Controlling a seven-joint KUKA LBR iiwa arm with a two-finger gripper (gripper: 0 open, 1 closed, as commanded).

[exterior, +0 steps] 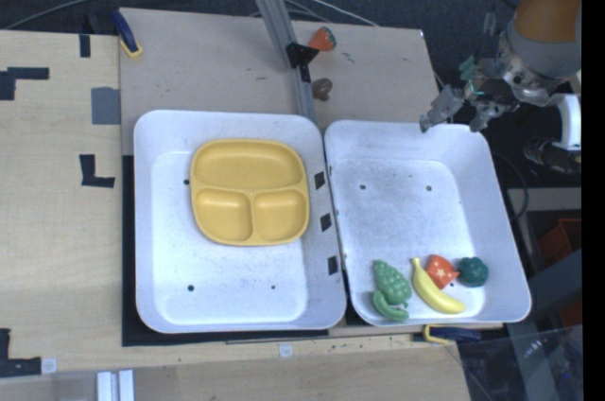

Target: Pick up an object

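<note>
Item: banana (pixel 438 287), toy, yellow, curved, smooth-skinned. Judged light, stiff and somewhat slippery; not fragile. Best taken across the narrow middle of the curve, where both sides are free.

Location: near corner of the right bin (pixel 397 191), well apart from the gripper (pixel 458 109), which is held above that bin's far rim. Flanked by a green knobbly vegetable (pixel 389 287) on one side and a red-orange piece (pixel 440 270) on the other.

Gripper: fingers seen spread apart, nothing between them.
</note>
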